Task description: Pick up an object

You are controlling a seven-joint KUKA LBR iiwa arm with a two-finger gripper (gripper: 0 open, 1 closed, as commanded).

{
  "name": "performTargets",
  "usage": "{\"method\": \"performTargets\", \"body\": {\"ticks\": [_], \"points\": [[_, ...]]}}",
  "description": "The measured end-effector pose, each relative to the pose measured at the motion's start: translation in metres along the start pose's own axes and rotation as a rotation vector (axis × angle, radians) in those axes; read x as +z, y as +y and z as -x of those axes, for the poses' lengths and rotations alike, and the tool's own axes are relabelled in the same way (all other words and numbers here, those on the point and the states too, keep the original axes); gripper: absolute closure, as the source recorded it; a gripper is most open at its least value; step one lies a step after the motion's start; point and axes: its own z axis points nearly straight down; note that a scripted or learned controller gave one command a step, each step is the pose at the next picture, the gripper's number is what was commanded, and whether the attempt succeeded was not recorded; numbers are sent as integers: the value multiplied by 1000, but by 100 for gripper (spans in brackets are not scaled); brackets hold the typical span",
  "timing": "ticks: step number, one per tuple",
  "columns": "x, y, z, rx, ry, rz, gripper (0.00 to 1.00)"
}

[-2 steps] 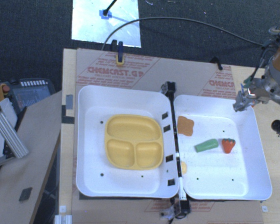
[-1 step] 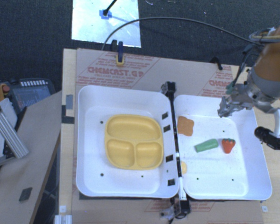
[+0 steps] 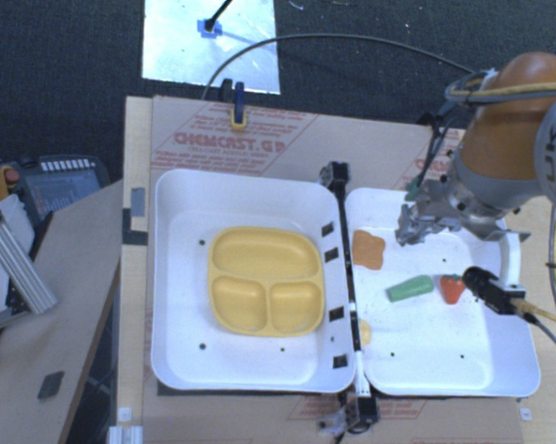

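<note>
In the right bin (image 3: 457,368) lie an orange flat piece (image 3: 368,249) near the left wall, a green block (image 3: 409,289) at the middle, and a small red item (image 3: 451,290) just right of the green block. A small yellow piece (image 3: 363,332) rests against the bin's left wall. My gripper (image 3: 410,234) hangs over the back left part of this bin, just right of and behind the orange piece. Nothing shows between its tips.
The left bin (image 3: 182,257) holds a yellow tray (image 3: 265,279) with three compartments. A black divider strip (image 3: 343,277) runs between the two bins. The arm's grey and orange body (image 3: 514,118) looms over the right bin's back right corner.
</note>
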Motion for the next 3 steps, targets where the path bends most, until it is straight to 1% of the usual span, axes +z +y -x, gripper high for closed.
{"method": "performTargets", "body": {"ticks": [1, 2, 3], "points": [[0, -23, -45, 1, 0, 0, 100], [9, -50, -93, 1, 0, -2, 100], [20, -61, -134, 1, 1, 0, 100]]}}
